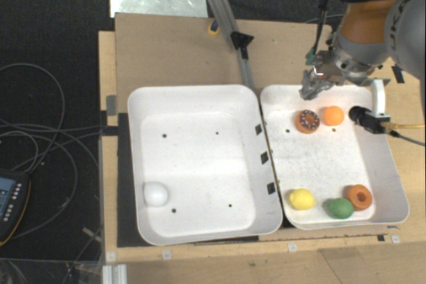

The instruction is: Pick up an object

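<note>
In the right bin [379, 163] a brown sprinkled doughnut [307, 121] lies near the far wall, with an orange ball [333, 116] just to its right. My gripper [311, 91] hangs above the bin's far edge, just above and behind the doughnut, with nothing seen between its fingers. Along the bin's near wall sit a yellow lemon-like piece [301, 199], a green ball [340, 208] and an orange ring [359, 196]. A white ball [156, 194] rests in the near left corner of the left bin [193, 103].
A grey slanted pole [223, 6] crosses the bench behind the bins, ending near the gap between them. Black clips [264, 157] line the seam where the bins meet. Cables and a handheld pendant [10, 199] lie on the floor at left.
</note>
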### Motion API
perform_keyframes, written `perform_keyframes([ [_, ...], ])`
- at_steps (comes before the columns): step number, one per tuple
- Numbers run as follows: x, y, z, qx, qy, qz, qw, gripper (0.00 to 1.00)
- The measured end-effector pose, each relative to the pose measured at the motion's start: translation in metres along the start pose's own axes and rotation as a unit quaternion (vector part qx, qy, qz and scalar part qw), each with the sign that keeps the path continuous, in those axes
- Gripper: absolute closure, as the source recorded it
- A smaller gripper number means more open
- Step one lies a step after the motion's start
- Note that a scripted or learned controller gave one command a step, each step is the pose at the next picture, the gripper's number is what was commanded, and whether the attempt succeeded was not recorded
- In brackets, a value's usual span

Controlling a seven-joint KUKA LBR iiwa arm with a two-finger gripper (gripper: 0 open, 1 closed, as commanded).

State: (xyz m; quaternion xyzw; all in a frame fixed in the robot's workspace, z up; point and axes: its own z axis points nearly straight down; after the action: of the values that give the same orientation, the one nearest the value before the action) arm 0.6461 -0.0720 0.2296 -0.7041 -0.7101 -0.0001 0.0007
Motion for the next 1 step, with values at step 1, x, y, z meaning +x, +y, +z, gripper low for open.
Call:
perform_keyframes([
  [1, 0.0607, -0.0156, -0.0067, -0.001, 0.001, -0.001, 1.0000, 1.00],
])
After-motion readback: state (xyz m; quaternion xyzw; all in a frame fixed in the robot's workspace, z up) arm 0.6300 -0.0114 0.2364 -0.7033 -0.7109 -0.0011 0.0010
